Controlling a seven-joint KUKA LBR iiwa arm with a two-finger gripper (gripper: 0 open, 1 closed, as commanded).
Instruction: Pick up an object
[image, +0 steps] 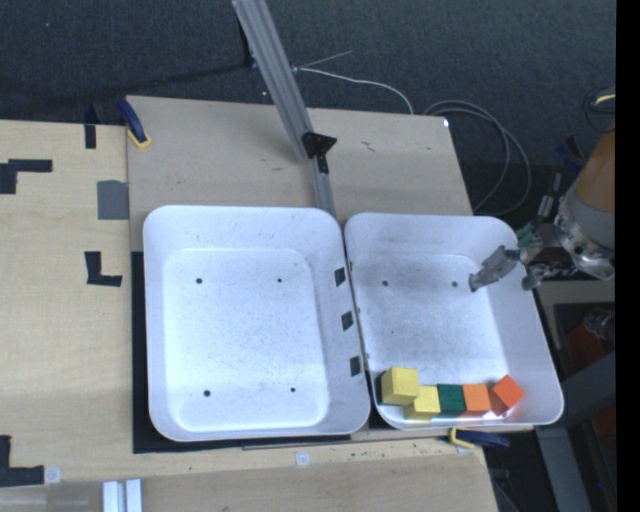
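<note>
White bins sit side by side; the right bin (440, 270) has blocks along its front edge: two yellow blocks (410, 390), a green block (452, 399), two orange blocks (492, 396); the gripper (505, 265) hangs over the right rim, well apart from them; its state is unclear.

Bins: 2, white, side by side; left bin (170, 330) at 9 o'clock, right bin (430, 240) at 3 o'clock.

Blocks: 5, all in the right bin, in a row along its 6 o'clock wall.
- Yellow: 2, a larger block (401, 384) and a smaller one (427, 401) just beside it.
- Green: 1 (451, 399).
- Orange: 1 (476, 398).
- Red-orange: 1 (507, 392), at the 3 o'clock end of the row.

Arm: 1. Gripper (497, 264): 1, at the right bin's 3 o'clock rim.
</note>
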